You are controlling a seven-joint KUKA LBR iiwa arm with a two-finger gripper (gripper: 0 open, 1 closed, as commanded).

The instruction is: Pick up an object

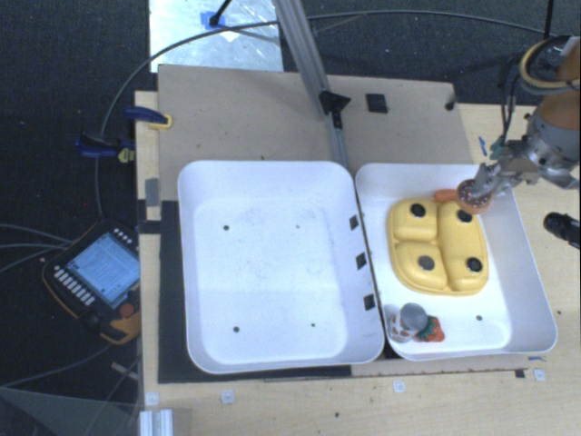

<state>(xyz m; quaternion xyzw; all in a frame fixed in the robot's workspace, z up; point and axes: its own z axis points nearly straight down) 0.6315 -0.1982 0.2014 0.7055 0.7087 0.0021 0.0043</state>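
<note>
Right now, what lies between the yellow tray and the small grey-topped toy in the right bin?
Bare white bin floor separates the yellow tray from the toy, per the camera view.

I'm getting bright, even light from overhead here, so the white bins [272, 271] are nearly blowing out and shadows are staying faint. A shiny sheet [213, 21] up top is throwing glare. The feed's looking soft and grainy, especially over the dark floor [64, 53].
</note>
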